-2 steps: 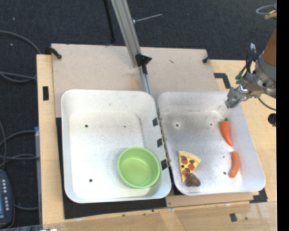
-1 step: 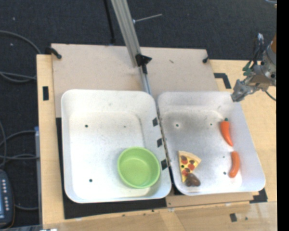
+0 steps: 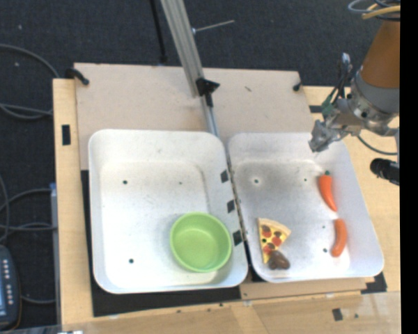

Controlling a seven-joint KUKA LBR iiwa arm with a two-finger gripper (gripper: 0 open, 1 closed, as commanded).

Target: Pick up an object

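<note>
gripper [image 3: 320, 142] above carrot [image 3: 327, 191] | sausage [image 3: 339, 237] – pizza slice [image 3: 272, 236] nearby

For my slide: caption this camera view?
Hand above the right bin's far corner; carrot, sausage, pizza inside.

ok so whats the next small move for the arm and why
Probably ease the gripper down and toward the carrot. The gripper hangs over the right bin's top right corner with nothing visibly held, and the carrot lies just below it in the view, nearer than the sausage or pizza slice.
</note>
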